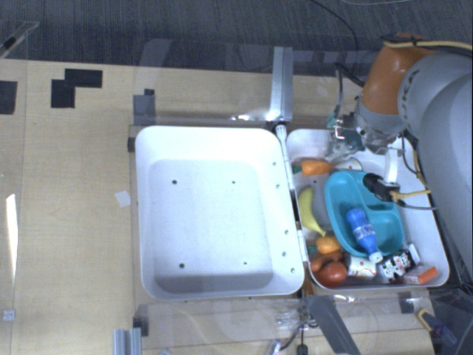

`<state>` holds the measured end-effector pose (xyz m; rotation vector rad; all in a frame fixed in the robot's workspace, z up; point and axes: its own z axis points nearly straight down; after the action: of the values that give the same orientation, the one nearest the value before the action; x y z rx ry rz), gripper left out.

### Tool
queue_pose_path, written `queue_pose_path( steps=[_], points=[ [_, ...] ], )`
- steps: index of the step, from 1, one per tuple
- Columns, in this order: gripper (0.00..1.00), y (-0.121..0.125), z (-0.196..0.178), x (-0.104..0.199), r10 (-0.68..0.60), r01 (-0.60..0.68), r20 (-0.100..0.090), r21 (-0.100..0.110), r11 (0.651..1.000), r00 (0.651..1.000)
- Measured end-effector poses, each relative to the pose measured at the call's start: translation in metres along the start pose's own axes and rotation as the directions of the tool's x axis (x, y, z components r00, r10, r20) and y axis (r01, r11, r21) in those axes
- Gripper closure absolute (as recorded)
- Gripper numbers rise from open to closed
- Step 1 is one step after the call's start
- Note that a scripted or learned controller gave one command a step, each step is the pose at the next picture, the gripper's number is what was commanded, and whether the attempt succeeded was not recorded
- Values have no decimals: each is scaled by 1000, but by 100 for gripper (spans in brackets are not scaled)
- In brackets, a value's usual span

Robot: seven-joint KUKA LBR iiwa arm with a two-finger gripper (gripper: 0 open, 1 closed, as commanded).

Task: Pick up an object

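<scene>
Although the left bin (214,213) offers a wide bare floor with its rim clear on every side, the right bin (441,257) is crowded nearly wall to wall, leaving little free room. The gripper (346,140) hangs over that bin's far left corner, under the orange-banded arm (414,87); whether it is wide or narrow cannot be made out. Just beside it, toward the bin's middle, lies an orange carrot (316,167). A teal bowl (362,209) sits in the middle of the right bin, well nearer the front than the gripper, with a blue bottle (362,231) lying in it. Left of the bowl rests a yellow banana (309,211); in front of it lie a red apple (332,273) and small packets.
</scene>
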<state>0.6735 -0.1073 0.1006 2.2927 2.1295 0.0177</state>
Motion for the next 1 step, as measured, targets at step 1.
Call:
queue_pose_path(
  steps=[1],
  points=[
    [100,4,-19,-72,-271,271,1,4,963,963]
  ],
)
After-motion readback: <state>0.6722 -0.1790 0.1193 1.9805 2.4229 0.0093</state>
